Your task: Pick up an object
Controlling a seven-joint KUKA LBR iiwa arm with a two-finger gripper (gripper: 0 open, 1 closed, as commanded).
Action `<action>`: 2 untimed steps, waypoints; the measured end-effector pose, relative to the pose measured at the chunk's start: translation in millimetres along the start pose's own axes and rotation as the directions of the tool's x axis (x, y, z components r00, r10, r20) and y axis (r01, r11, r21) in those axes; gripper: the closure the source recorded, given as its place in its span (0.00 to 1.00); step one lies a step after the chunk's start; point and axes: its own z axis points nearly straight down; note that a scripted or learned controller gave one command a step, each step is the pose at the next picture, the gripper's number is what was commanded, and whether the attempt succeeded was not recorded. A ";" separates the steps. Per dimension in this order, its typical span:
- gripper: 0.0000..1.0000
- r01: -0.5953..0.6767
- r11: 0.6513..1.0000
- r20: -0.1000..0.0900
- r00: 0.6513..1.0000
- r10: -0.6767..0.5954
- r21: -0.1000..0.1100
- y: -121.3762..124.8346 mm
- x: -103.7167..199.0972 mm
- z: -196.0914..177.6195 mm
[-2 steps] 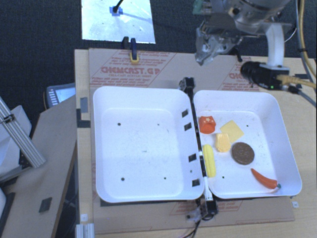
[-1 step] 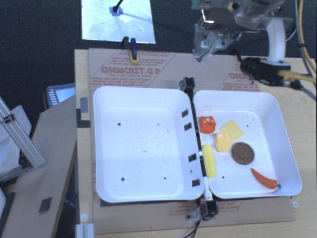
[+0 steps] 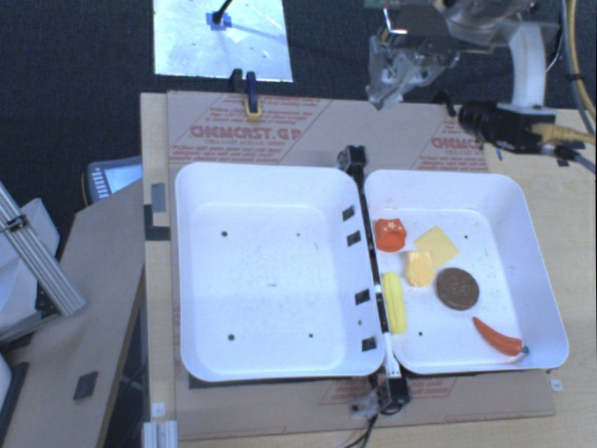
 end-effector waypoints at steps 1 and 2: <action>1.00 0.002 1.000 -0.001 1.000 -0.002 -0.002 0.3 0.1 -11.2; 1.00 0.004 1.000 -0.002 1.000 -0.004 -0.005 0.5 0.4 -22.5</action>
